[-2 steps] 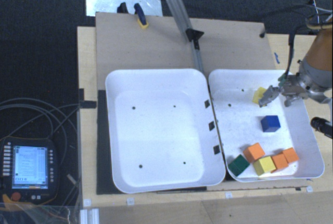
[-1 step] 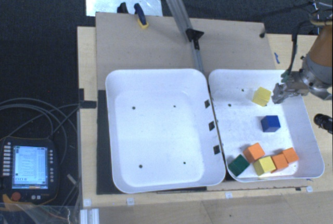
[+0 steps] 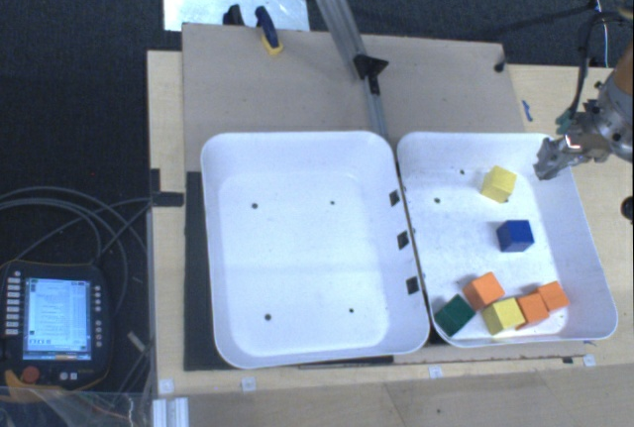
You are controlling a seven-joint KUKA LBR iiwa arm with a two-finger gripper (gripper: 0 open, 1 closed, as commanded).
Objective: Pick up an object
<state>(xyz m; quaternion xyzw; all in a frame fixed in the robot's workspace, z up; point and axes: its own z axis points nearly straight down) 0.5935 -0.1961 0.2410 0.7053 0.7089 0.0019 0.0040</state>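
I am seeing two white bins [image 3: 297,148] sitting on a tan bench [image 3: 446,68] over dark carpet [image 3: 79,68]; the gripper [image 3: 551,160] is hovering at the right bin's rim, its state unclear.

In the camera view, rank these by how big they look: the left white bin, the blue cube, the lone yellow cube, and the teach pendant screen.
1. Left white bin, by far the largest.
2. Teach pendant screen.
3. Blue cube and lone yellow cube: they look about alike, so I won't rank them.

yellow cube [image 3: 498,183] | blue cube [image 3: 515,235] | both loose, right bin [image 3: 584,247]
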